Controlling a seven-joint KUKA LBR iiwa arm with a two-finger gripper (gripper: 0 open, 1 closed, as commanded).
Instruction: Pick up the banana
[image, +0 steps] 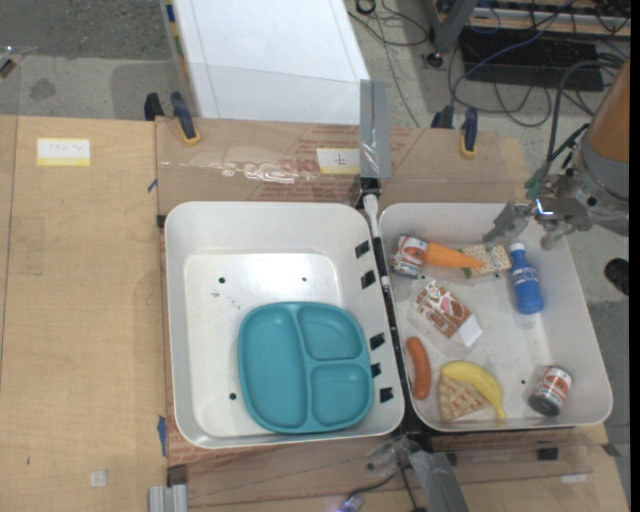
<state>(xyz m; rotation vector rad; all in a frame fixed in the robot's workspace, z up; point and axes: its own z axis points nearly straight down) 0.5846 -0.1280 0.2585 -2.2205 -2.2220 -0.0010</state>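
The yellow banana lies near the front of the right bin, resting partly on a waffle. My gripper hovers over the back of that bin, well behind the banana, with its fingers spread open and nothing between them. Just below the gripper lies a blue bottle.
The right bin also holds a sausage, a tin can, a snack packet, a carrot, a cracker pack and a small can. A teal divided plate sits in the left bin.
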